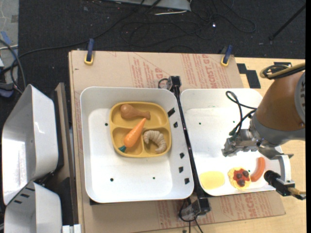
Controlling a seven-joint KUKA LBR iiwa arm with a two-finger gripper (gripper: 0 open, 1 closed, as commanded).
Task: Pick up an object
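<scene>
The surface [146, 67] is a brown board with two yellow clamps at its far edge, and dark floor with cables lies beyond it. The left bin [97, 178] holds a yellow divided plate [115, 139] with a toy drumstick [134, 112], carrot [135, 133] and shrimp [155, 140]. The tool [234, 147] hovers low over the right bin [209, 106]; whether it is open, one cannot tell. Near it lie a sausage [258, 168], a small pizza [239, 176] and a yellow disc [212, 179].

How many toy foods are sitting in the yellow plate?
3. In the yellow plate, a chicken drumstick lies in the top section, a carrot crosses the lower-left one, and a shrimp curls in the lower-right one.
</scene>
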